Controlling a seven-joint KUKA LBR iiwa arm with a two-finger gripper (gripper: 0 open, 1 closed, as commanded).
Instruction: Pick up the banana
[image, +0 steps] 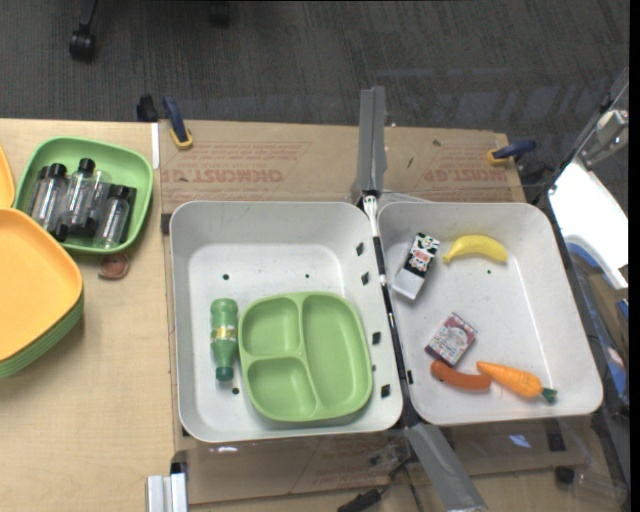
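Note:
The yellow banana (476, 249) lies on the floor of the right bin (560, 300), in its far half and close to the back wall. It curves with its ends pointing down towards the near side. Nothing touches it. A small black-and-white carton (417, 266) lies just to its left.
The right bin also holds a small pink box (450, 339), a red sausage-like piece (460, 377) and an orange carrot (515, 381) near the front. In the left bin (200, 250) lie a green divided plate (303, 356) and a green bottle (224, 338). Orange plates (30, 290) and a green tray of bottles (85, 195) sit on the bench at left.

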